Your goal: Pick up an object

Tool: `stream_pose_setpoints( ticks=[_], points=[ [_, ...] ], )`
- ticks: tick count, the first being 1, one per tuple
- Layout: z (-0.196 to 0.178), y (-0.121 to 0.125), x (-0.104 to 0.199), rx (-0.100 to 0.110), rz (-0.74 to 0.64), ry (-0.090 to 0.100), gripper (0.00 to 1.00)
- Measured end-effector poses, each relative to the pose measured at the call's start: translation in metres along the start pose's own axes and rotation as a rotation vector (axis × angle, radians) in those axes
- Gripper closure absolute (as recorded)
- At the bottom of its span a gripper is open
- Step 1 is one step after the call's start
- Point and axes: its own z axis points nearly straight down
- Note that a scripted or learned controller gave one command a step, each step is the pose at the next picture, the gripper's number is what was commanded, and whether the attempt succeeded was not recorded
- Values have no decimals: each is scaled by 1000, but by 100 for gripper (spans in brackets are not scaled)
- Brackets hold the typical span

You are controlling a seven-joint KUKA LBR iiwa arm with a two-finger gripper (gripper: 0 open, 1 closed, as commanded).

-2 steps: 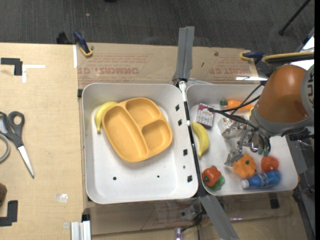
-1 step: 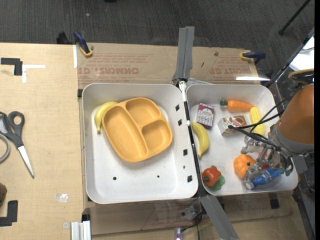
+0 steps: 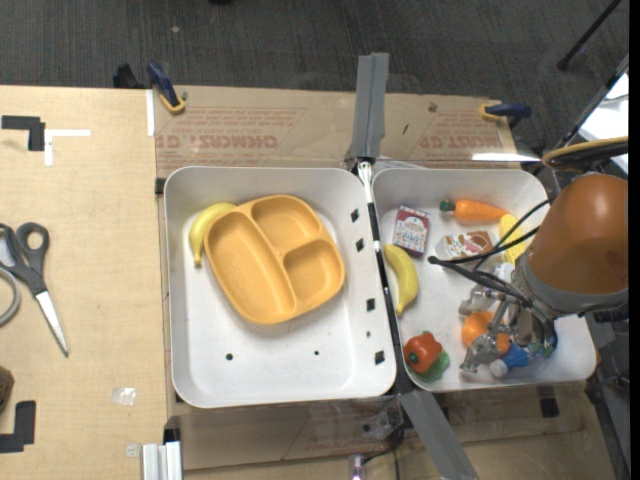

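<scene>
My gripper (image 3: 497, 351) reaches down into the right bin (image 3: 452, 178) near its front right corner, over a cluster of small toys: an orange piece (image 3: 472, 330) and a blue piece (image 3: 517, 359). The wrist hides how the fingers stand. Elsewhere in this bin lie a yellow banana (image 3: 403, 276), a red and green tomato toy (image 3: 425, 354), a small pink and white packet (image 3: 411, 230), a carrot (image 3: 477, 209) and a white snack packet (image 3: 467, 245).
The left bin (image 3: 200, 368) holds a yellow divided plate (image 3: 273, 257) with a second banana (image 3: 205, 227) at its left edge. Scissors (image 3: 38, 280) lie on the wooden bench at far left. Cables run from the arm across the right bin.
</scene>
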Motion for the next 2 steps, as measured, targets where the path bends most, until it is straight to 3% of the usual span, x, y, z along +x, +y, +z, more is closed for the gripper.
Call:
stream_pose_setpoints(
  ticks=[1,2],
  points=[
    [-9,1,-2,0,-3,-4,100],
    [-9,1,-2,0,-3,-4,0]
  ],
)
